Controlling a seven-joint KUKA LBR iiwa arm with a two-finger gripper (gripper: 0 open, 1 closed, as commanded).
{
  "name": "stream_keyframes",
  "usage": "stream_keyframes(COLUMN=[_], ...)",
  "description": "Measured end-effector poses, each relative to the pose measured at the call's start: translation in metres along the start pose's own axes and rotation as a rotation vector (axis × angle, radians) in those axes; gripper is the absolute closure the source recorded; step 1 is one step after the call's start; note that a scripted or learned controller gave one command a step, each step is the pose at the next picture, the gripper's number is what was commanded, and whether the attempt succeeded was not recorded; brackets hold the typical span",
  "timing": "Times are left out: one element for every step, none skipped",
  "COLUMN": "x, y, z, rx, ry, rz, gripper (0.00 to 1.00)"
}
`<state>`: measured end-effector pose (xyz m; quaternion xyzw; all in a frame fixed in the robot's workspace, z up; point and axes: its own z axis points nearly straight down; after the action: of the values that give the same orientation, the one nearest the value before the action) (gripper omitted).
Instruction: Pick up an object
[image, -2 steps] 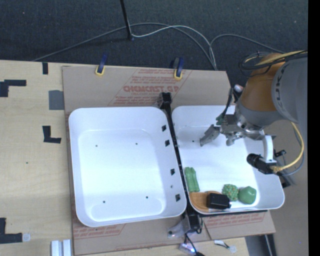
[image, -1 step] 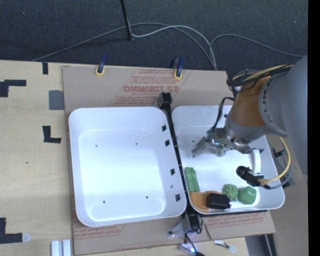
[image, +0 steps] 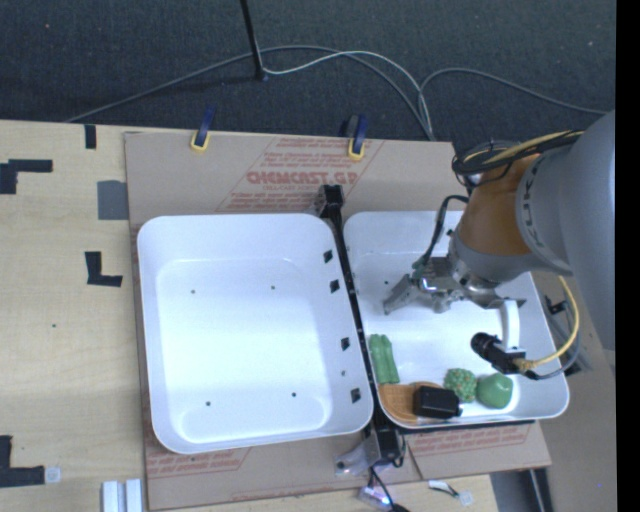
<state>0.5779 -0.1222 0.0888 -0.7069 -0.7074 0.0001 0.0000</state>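
Two bins sit side by side on the bench, left bin (image: 240, 330) and right bin (image: 400, 250) touching along the middle. In the right bin, the gripper (image: 400, 296) hangs over the middle, and near the front edge there's a long veggie (image: 383, 358) by the divider, then a wooden piece (image: 396, 400) with a dark block (image: 436, 402) on it, a bumpy ball (image: 460, 382) and a round lump (image: 494, 390) further right.

Grey arm enters from right edge, orange band above wrist, bent down and leftward. Gripper (image: 400, 297) low, pointing left, wrist tilted at a slant. Jaws look spread apart with nothing between them; cables loop around the wrist.
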Motion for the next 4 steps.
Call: stream_keyframes(x=[0.0,-0.004,-0.004,-0.004], y=[0.0,0.0,-0.002,-0.002], z=[-0.011,-0.072,-0.135,-0.187], rx=[0.0,-0.005,-0.005,-0.004], ry=[0.0,-0.001,-0.001,0.0], rz=[0.0,0.0,0.0,0.0], gripper=[1.0,1.0,1.0,1.0])
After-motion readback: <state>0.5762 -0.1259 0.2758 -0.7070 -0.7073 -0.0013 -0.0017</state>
